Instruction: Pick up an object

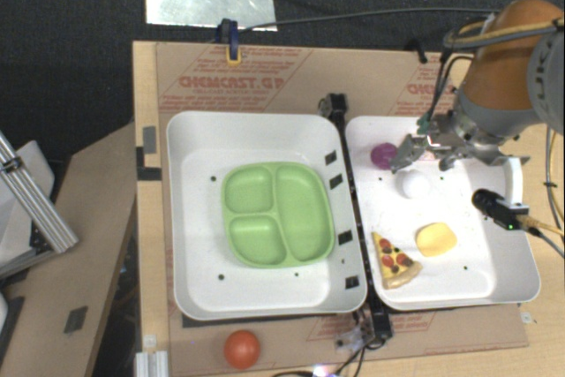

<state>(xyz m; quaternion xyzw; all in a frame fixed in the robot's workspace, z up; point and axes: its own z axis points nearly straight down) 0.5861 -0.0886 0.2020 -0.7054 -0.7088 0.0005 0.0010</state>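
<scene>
In the right bin [521, 278] lie a purple round piece [382, 155], a white ball [411, 184], a yellow lump [435, 238] and a toy pizza slice [395, 260]. My gripper [427, 159] hangs over the bin's far part, just above and behind the white ball and right of the purple piece. Its two dark fingers [405, 157] stand spread apart, open, with nothing between them. The grey arm with its orange band reaches in from the right.
The left bin [190, 190] bears a green three-part plate [277, 214]. An orange ball [242, 348] sits on the bench in front of the left bin. Black clips line the wall between the bins.
</scene>
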